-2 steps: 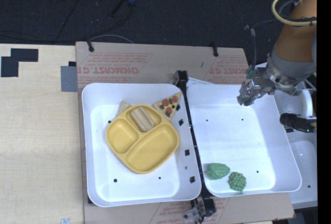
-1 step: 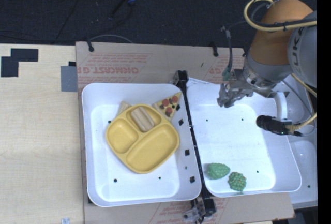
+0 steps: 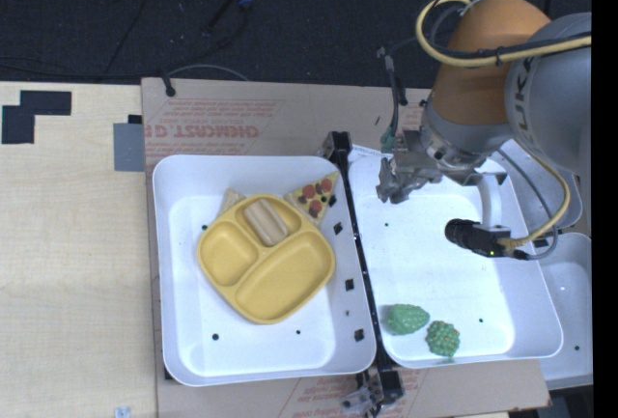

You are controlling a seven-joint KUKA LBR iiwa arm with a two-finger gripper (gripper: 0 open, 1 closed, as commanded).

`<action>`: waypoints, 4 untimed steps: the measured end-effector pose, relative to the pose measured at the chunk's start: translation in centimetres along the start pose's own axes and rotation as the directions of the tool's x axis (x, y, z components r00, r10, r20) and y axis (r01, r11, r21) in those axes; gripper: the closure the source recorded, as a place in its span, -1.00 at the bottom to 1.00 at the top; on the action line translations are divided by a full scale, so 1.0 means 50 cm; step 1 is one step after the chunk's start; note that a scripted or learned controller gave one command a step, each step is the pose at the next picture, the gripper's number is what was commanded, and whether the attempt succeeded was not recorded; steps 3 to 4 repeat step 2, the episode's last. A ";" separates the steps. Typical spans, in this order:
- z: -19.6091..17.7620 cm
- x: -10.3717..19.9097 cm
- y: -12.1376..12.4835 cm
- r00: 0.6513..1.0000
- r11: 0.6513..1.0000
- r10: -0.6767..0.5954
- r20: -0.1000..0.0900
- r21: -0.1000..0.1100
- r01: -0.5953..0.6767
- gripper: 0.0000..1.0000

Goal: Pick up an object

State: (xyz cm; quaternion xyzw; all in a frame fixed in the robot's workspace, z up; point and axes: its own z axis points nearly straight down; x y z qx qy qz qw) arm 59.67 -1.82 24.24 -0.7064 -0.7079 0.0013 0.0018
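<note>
Two white bins on a pale wood bench, arm up over the right one.

Bench top is light wood with a sheet of cardboard (image 3: 232, 117) under the bins; its red print reads mirrored, can't make it out. Dark floor with cables along the top of the frame. Left bin (image 3: 183, 329) has a yellow divided plate (image 3: 267, 260) and a pizza slice toy (image 3: 317, 194) at its upper right. Right bin (image 3: 541, 329) has two green lumps (image 3: 425, 327) at lower centre. Gripper (image 3: 394, 186) hangs over the upper left of that bin, nothing between its fingers, which look narrow.

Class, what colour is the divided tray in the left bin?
Yellow divided tray, seen in the camera view.
</note>
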 end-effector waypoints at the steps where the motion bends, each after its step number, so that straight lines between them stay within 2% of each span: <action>1: 0.030 0.105 -0.006 1.000 1.000 -0.002 0.000 0.001 0.002 1.00; 2: 0.034 0.192 -0.022 1.000 1.000 -0.002 0.000 0.001 0.002 1.00; 4: 0.034 0.192 -0.022 1.000 1.000 -0.002 0.000 0.001 0.002 1.00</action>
